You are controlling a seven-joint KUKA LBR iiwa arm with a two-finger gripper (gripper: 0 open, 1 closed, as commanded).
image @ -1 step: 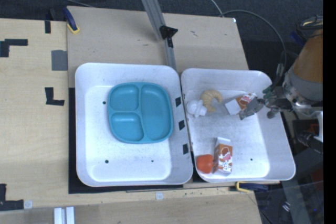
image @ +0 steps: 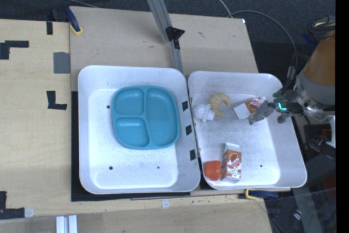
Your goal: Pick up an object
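The pincer (image: 268,110) hangs over the right rim of the right bin (image: 283,163), at the end of a grey arm (image: 319,76) with an orange band that enters from the right. Whether it is spread or closed cannot be told from this angle, and nothing shows gripped in it. Just beside its dark tip, in the bin's upper right part, lies a small orange and white packet (image: 248,106). Left of that rest a tan croissant (image: 220,101) and a crumpled white object (image: 203,113), touching each other. Near the bin's lower edge, a red and white carton (image: 233,161) sits against a red-orange tomato-like ball (image: 212,170). The left bin (image: 90,133) holds a teal divided plate (image: 146,117). Both bins sit on a pale wooden bench (image: 32,133).
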